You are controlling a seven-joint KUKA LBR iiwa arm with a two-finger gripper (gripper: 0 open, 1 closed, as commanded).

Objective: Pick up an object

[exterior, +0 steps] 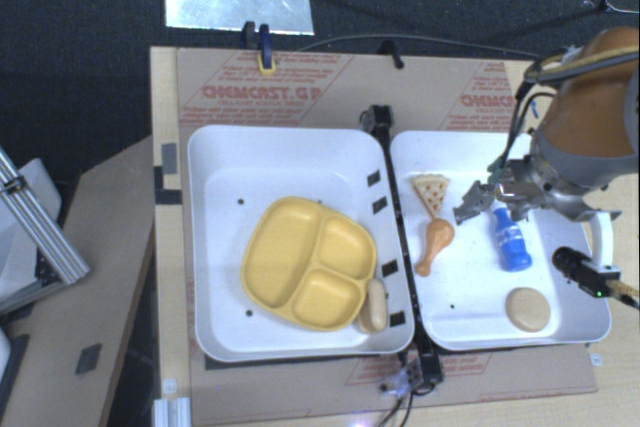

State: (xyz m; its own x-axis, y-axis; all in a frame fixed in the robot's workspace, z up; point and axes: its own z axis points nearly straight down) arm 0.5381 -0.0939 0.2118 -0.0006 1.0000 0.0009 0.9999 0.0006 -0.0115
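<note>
plate (300, 260) in left bin (215, 215)

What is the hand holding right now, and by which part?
Nothing visibly. The hand hangs over the right bin, above and left of the blue bottle, with nothing seen in it.

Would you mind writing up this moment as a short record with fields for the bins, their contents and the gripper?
left bin: yellow divided plate; tan bread roll against the plate's lower right edge
right bin: pizza slice, drumstick, blue bottle, round beige bun
gripper: above the right bin, between the pizza slice and the blue bottle
held: nothing seen between the fingers
</note>
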